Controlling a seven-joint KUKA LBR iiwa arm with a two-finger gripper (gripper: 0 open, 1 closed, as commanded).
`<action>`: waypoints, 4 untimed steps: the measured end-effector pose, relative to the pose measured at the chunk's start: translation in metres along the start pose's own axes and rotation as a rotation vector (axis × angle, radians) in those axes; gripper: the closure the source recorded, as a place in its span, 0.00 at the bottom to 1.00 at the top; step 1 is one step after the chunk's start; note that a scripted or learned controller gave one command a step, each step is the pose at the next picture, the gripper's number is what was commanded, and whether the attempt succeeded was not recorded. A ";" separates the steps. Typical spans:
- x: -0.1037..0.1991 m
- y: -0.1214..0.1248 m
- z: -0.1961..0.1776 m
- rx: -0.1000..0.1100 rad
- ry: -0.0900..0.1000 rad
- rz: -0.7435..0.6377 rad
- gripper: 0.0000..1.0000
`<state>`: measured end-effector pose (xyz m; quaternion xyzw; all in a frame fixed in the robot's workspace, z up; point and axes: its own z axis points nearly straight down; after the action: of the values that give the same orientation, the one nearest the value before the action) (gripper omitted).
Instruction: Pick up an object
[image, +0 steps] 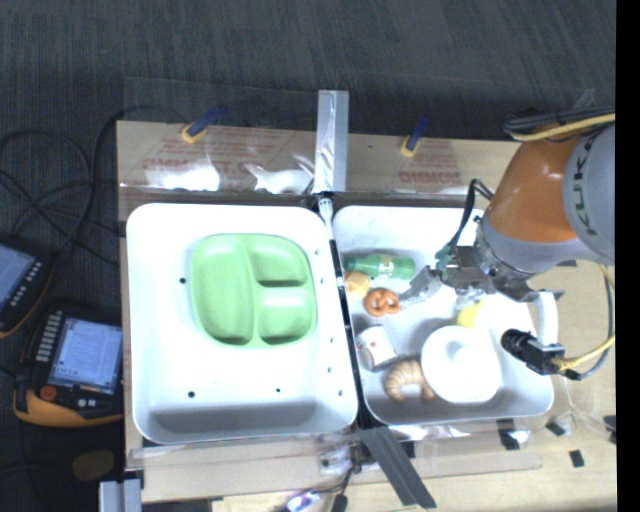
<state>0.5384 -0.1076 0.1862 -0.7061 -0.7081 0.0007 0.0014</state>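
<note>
A shallow white left bin (150, 390) on the bench holds a pale green divided plastic tray (252, 288). In the shallow white right bin (535, 400) lie a green plastic bottle (380, 266), a small orange toy (380, 301), a small white cup with red marks (376, 347), a tan ridged pastry-like piece (404, 378) and a round white lid (460, 365). The grey and orange arm (545, 205) hides that bin's upper right. The tool (425, 284) sits just beside the orange toy; whether it is spread or pinching is unclear.

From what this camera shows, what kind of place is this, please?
Probably a robotics lab bench set up for grasping trials. Two white bins sit side by side under a KUKA arm; one holds a green divided tray, the other small toy-like items such as a green bottle. Handheld control devices and cables lie on the carpet.
</note>
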 end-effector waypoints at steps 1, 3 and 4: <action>0.033 0.054 0.003 0.000 -0.002 -0.183 0.00; 0.044 0.069 0.003 0.000 -0.003 -0.202 0.00; 0.058 0.071 0.003 0.000 0.000 -0.097 0.00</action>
<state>0.6092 -0.0499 0.1828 -0.6708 -0.7416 0.0008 0.0014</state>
